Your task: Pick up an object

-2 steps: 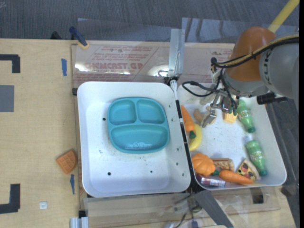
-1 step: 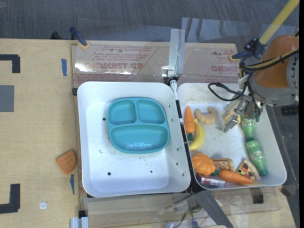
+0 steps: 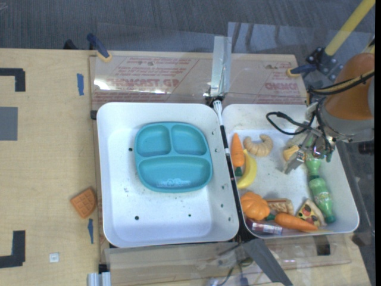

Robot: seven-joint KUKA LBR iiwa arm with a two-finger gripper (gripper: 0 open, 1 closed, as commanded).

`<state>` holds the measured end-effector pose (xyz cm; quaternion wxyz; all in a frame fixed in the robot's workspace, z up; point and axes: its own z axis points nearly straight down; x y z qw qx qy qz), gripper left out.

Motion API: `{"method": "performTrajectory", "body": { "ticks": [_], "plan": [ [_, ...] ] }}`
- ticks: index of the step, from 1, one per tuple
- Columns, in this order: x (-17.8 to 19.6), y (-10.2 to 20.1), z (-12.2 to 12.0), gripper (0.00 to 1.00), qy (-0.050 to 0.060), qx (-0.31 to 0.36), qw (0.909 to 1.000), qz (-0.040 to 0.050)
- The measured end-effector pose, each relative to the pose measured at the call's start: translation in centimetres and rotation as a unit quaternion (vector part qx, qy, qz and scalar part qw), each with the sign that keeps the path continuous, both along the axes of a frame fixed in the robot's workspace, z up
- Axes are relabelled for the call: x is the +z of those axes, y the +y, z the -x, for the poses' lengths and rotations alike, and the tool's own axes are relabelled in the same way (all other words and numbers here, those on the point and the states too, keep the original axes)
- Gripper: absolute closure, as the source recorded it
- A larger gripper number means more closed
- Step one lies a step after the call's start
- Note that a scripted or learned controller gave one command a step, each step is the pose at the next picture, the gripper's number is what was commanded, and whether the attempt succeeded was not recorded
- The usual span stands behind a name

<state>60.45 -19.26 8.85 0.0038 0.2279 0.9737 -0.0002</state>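
Bench seen from above at a slant, with two shallow white bins side by side. The left bin [image 3: 119, 219] holds a teal divided plate [image 3: 173, 157], sitting in its far half. Outside that bin, on the wooden surface to its left, lies a small orange waffle-shaped toy [image 3: 84, 202].

The right bin [image 3: 348, 210] is full of toy food. Along its left wall a carrot [image 3: 237, 151] lies with its long axis running far to near, and a banana [image 3: 249, 170] curves just beside it. A pale croissant [image 3: 261, 145] lies further right, in the far part of the bin. Near the front edge are an orange pumpkin-like piece [image 3: 255, 206], a second carrot [image 3: 295, 222] lying left to right, and a pizza slice [image 3: 312, 212]. Toward the right wall a green bottle [image 3: 319, 190] lies with its long axis running far to near.

The gripper [image 3: 305, 155] is low in the far right part of this bin, with the grey arm and its orange band [image 3: 356, 88] rising away to the right. A small yellowish piece [image 3: 290, 154] sits touching or just left of the fingertips. The fingers look spread, but cables and metal parts clutter that spot, so I cannot tell whether they are open or closed, or whether anything is between them. The green bottle starts just near-right of the gripper, and judging by this it is the closest sizeable object, alongside the yellowish piece.
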Motion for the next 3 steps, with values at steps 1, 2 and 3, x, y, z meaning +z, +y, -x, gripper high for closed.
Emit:
{"method": "performTrajectory", "body": {
  "ticks": [1,2,3],
  "plan": [
    [0.0,0.1,2.0,0.00,-0.001,-0.007,1.0000,0.0003],
    [0.1,0.7,3.9,0.00,-0.001,-0.057,0.9984,-0.0006],
    [0.0,-1.3,3.7,0.00,-0.003,0.005,1.0000,0.0008]
  ]
}}
